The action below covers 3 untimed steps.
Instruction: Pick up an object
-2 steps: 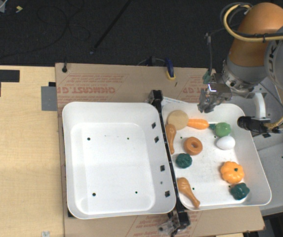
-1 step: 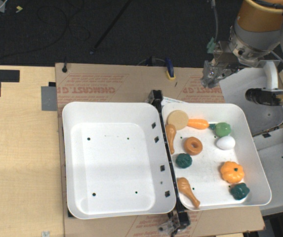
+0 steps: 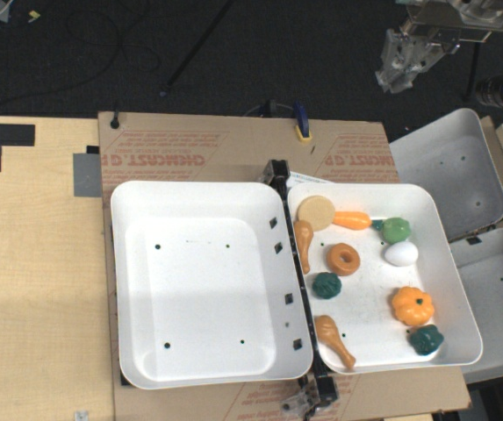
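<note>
- Objects for picking all sit in the right bin (image 3: 449, 261); nearest the front edge lie a tan drumstick-shaped toy (image 3: 334, 338) by the divider and a dark green lump (image 3: 426, 340) in the near right corner.
- Just behind the green lump stands a small orange pumpkin (image 3: 412, 305).
- Toward the middle there is a dark green round piece (image 3: 326, 285), and just behind it an orange ring like a doughnut (image 3: 345, 259).
- A white egg (image 3: 401, 254) rests to the right of the ring, touching a light green piece (image 3: 396, 230) behind it.
- Along the divider lies a slim tan gourd-like toy (image 3: 304, 242), with a pale round disc (image 3: 316, 212) at its far end.
- A carrot (image 3: 352, 221) lies between the disc and the light green piece.
- The left bin (image 3: 137, 235) sits beside it on the brown surface (image 3: 190, 152).
- Farthest back, the end effector (image 3: 402, 67) hangs high over the dark floor, well apart from both bins; I cannot tell whether it is spread or pressed together.
</note>
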{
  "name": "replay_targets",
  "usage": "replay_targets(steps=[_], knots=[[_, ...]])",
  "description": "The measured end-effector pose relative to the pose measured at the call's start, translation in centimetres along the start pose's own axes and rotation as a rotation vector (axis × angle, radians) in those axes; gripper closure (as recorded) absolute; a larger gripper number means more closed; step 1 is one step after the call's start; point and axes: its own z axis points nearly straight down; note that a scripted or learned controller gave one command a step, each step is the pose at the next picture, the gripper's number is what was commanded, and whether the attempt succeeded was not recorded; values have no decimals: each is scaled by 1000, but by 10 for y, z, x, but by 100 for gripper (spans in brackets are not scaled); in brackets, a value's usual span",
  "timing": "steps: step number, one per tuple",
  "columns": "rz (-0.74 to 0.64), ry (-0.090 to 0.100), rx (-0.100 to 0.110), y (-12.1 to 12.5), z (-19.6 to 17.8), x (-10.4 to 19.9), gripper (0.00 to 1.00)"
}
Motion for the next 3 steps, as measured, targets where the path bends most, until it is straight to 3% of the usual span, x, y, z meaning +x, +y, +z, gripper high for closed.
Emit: replay_targets(steps=[1,3], knots=[[-9,4,16,0,-21,134,100],[-6,1,21,-150,-23,264,100]])
